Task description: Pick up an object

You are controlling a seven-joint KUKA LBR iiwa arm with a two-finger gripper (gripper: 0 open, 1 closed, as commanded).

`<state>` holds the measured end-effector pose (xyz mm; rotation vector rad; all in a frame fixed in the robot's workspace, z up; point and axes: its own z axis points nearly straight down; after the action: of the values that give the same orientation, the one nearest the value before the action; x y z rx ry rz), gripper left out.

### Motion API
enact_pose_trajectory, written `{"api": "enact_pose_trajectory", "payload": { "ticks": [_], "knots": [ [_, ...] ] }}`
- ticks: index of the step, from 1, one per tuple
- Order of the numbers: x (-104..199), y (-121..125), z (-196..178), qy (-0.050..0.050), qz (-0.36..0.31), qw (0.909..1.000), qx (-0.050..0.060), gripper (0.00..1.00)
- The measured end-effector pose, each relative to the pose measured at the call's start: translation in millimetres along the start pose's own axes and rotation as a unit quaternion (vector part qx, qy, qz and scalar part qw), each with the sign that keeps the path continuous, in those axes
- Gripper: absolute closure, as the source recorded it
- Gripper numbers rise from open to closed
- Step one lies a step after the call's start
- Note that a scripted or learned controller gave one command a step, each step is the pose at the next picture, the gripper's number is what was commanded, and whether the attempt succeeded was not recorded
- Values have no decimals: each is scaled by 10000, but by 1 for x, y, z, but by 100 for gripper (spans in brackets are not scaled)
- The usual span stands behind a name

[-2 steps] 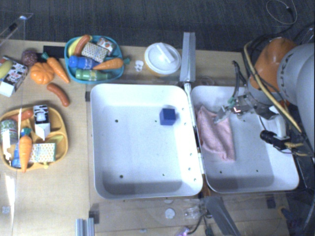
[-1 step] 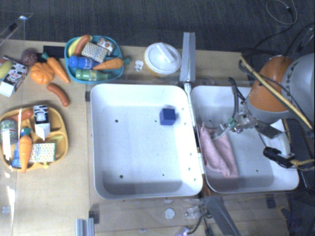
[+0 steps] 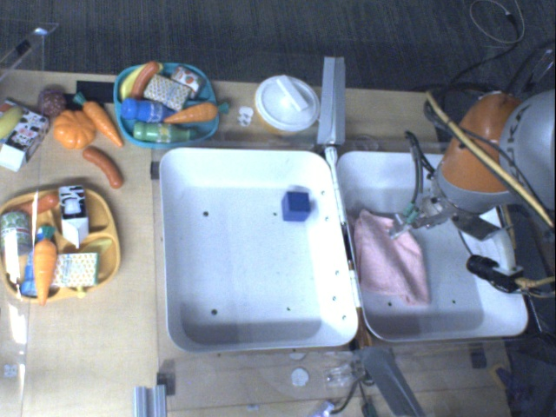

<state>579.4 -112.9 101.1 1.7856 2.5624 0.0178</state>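
Observation:
A small blue cube (image 3: 296, 205) lies in the left bin (image 3: 200, 259), near its upper right corner. A pink cloth (image 3: 392, 257) lies spread on the floor of the right bin (image 3: 495, 315), along its left side. My gripper (image 3: 407, 222) reaches in from the right and hangs low over the cloth's upper right edge, close to it or touching it. The grey arm with its orange band (image 3: 483, 150) covers the right bin's upper right part.
Left of the bins, toy food lies on the bench: a blue bowl (image 3: 165, 102), a yellow plate (image 3: 56, 241), a carrot and a sausage. A white lidded container (image 3: 287, 102) stands behind the left bin. Cables run along the right side.

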Motion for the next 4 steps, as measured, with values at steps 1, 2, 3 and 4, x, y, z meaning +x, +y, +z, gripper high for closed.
{"api": "enact_pose_trajectory", "payload": {
  "ticks": [1, 2, 3, 4],
  "knots": [
    [40, 55, -82, 45, -1188, 9929, 75, 100],
    [40, 55, -83, 45, -1188, 9929, 74, 0],
    [16, 21, -10, 48, -687, 9976, 90, 0],
    [19, 73, -82, 40, -979, 9952, 71, 0]
  ]
}}
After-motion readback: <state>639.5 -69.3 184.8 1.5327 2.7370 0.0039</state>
